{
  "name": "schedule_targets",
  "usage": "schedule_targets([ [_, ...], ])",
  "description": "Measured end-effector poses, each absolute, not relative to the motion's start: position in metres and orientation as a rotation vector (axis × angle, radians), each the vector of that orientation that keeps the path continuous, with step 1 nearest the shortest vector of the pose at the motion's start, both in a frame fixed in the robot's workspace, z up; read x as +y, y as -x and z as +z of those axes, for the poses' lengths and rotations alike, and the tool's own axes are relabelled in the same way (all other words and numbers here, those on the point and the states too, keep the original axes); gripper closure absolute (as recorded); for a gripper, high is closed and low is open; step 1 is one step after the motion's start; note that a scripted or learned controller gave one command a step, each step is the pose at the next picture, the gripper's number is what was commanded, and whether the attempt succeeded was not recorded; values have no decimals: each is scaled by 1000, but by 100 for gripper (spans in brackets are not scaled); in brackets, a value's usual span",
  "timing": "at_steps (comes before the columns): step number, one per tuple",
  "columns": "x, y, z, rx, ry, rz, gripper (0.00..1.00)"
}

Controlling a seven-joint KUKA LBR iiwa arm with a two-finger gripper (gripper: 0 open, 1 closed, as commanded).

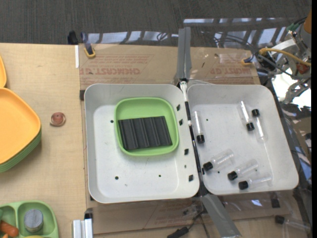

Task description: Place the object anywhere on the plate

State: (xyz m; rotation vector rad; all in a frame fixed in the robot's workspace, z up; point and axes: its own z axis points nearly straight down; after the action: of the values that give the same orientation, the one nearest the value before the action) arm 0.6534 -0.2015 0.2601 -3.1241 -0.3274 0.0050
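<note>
Green plate (145,108) sits in left bin (99,172), ready to receive; clear vials (198,125) lie loose in right bin (277,133) (none yet picked). Tool state: cannot tell.

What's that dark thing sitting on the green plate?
A dark grey ribbed rectangular slab lies flat on the green square plastic plate in the left white bin. The plate's centre beneath it is covered.
</note>
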Motion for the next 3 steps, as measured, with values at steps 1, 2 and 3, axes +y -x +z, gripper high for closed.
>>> schedule_targets([
  [1,-188,-643,256,-319,3124,7,0],
  [2,-203,-649,240,-312,3126,6,0],
  [3,-203,-649,240,-312,3126,6,0],
])
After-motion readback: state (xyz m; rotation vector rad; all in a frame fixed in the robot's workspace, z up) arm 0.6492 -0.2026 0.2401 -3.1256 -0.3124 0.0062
